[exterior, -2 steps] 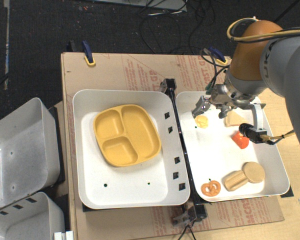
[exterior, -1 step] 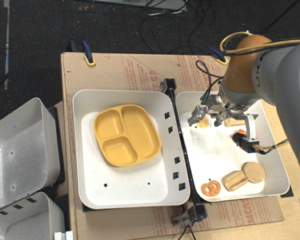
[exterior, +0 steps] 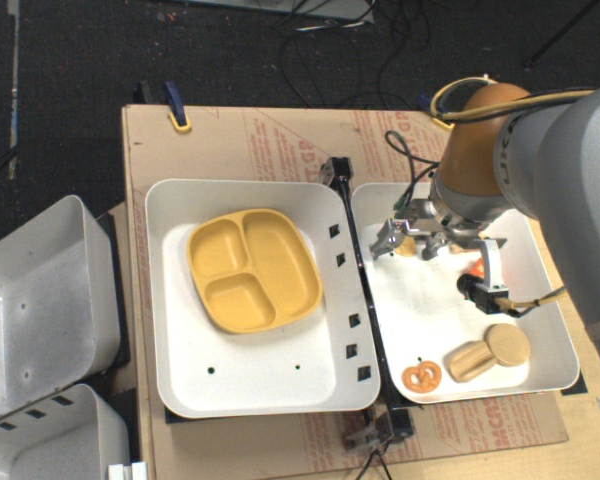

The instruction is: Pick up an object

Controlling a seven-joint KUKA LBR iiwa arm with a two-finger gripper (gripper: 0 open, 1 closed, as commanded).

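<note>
My gripper (exterior: 410,236) hangs low over the upper left part of the right bin (exterior: 420,303), with the grey arm and its orange band coming in from the right. A small pale yellow piece (exterior: 408,249) shows just under the gripper; contact is unclear. A small red-orange object (exterior: 475,266) lies to the gripper's right, partly behind a black fitting. Near the bin's front edge sit an orange pretzel-shaped piece (exterior: 421,376) and a tan wooden cylinder with a round head (exterior: 490,353).
The left bin (exterior: 170,368) holds a yellow divided plate (exterior: 252,268). A black divider with clips (exterior: 355,268) runs between the two bins. Grey plastic tubs (exterior: 40,288) stand off the bench at the left. Cables trail from the arm over the right bin.
</note>
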